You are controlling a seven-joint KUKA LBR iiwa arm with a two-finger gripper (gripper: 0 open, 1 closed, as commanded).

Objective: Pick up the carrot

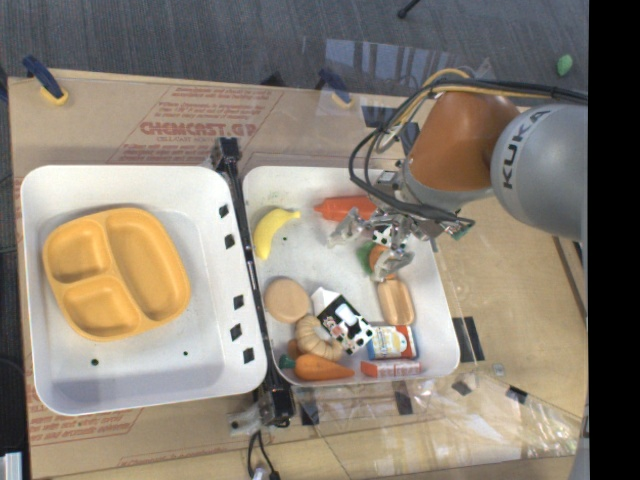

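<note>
Orange carrot lies at the right bin's lower edge, lower centre of frame, wedged beside a croissant. Well above it, the hand hovers; its grip I cannot tell.

The grey arm bears black KUKA lettering; above the gripper sits a rounded orange band, with black and yellow cables looping beside it.
</note>
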